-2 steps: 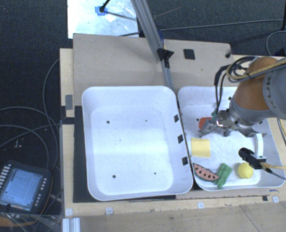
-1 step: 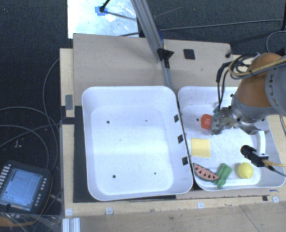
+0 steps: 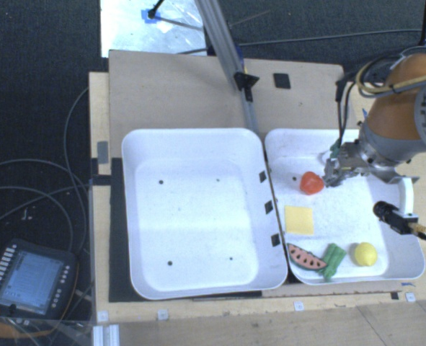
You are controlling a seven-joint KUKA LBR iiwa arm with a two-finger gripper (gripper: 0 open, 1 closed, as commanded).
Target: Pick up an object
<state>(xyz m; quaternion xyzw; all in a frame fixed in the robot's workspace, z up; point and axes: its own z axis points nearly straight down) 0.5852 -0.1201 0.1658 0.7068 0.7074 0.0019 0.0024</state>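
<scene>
We judge the small red object (image 3: 311, 184) at nine o'clock of the end effector (image 3: 333, 171), in the right bin (image 3: 407, 265), light, smooth and rounded, best pinched across its middle; the end effector's state we cannot tell.

gripper (image 3: 333, 173) sitting low in right bin (image 3: 396, 265), just beside red object (image 3: 311, 184); yellow square (image 3: 300, 220) lying nearby.
</scene>
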